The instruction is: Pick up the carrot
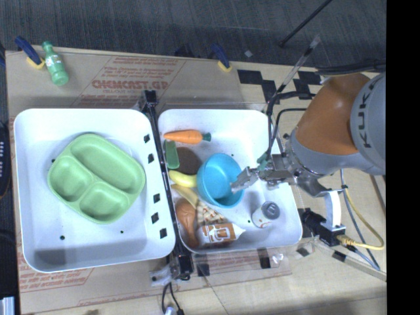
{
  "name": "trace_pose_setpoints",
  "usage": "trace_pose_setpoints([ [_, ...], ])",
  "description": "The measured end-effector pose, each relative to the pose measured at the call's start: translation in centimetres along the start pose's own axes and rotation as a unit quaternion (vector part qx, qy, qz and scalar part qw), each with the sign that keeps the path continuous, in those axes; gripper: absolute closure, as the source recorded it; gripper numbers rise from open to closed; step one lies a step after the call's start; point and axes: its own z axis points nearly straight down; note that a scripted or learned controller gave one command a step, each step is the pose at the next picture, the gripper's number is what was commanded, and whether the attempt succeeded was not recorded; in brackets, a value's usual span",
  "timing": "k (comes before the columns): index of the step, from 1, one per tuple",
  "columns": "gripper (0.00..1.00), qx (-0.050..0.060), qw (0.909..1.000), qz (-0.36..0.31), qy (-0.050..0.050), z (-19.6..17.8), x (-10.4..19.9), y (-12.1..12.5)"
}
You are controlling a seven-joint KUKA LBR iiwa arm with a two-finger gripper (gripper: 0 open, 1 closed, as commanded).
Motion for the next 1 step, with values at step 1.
trace_pose_setpoints([
  [1,0.00,0.003,0.9967,-0.081,0.001,8.83,6.15,5.63],
])
